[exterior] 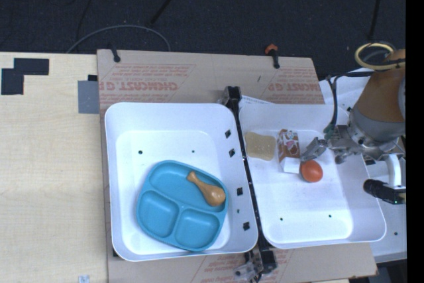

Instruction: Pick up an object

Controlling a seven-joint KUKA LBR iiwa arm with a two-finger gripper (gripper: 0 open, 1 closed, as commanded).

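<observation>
In the right bin [311,225] a red round object [311,171] lies near the middle. Left of it stands a small brown and white carton [288,145], and further left a tan bread-like block [260,146]. My gripper [317,150] reaches in from the right, low over the right bin. It hangs just above and slightly right of the red object, close beside the carton. Nothing shows as held. In the left bin [165,119] an orange-brown toy drumstick [207,189] rests on a blue compartment plate [165,209].
The grey arm with its orange band [381,96] comes over the right bin's right wall. A black divider strip [242,162] runs between the two bins. Cardboard [199,79] lies under both bins, with pale bench top [46,175] to the left.
</observation>
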